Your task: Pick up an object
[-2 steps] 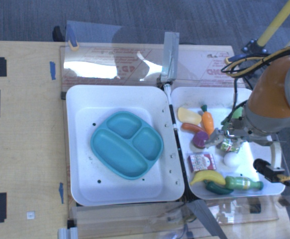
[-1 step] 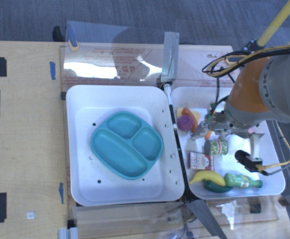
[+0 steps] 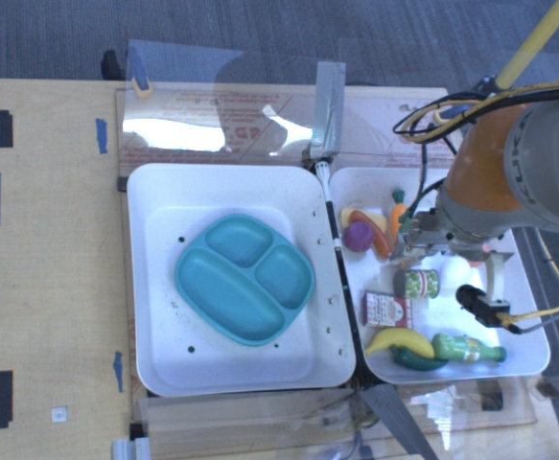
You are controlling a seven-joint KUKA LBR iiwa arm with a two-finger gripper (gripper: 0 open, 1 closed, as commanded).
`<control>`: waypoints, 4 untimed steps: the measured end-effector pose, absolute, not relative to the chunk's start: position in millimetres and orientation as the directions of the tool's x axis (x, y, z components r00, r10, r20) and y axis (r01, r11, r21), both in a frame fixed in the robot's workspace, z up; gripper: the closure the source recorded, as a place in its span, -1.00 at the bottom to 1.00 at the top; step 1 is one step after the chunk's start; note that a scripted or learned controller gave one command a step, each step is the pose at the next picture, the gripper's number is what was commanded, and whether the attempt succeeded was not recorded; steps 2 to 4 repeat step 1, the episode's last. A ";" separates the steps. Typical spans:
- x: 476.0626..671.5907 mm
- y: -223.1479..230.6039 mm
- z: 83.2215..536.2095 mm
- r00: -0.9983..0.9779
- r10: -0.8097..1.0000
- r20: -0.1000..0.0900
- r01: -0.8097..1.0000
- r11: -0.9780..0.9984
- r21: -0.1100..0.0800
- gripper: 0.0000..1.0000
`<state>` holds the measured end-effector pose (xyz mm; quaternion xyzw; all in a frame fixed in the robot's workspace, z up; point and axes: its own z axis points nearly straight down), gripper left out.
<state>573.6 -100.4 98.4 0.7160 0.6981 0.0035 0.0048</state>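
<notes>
Two white bins sit side by side on the bench. Nearest the camera, at the front of the right bin point(image 3: 538, 353): a green bottle point(image 3: 467, 349) lying on its side, a dark green vegetable point(image 3: 415, 357) touching a yellow banana point(image 3: 399, 339). Just behind them, a small red-and-white carton point(image 3: 384, 309); its print is too small to read. Beside it, a small can point(image 3: 419, 283) with a green label, writing illegible. Further back, a purple round fruit point(image 3: 358, 237), an orange carrot-like piece point(image 3: 382, 239) and a yellow item point(image 3: 367, 218). The gripper point(image 3: 423, 241) hangs just above the can; cannot tell its finger state. The left bin point(image 3: 154, 257) holds a teal three-compartment plate point(image 3: 245, 277). At the far edge, a clear plastic sheet point(image 3: 221, 113) carries faint red print, unreadable.
</notes>
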 end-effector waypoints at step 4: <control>604.5 -30.6 204.8 0.028 1.000 0.003 1.000 -0.028 0.007 1.00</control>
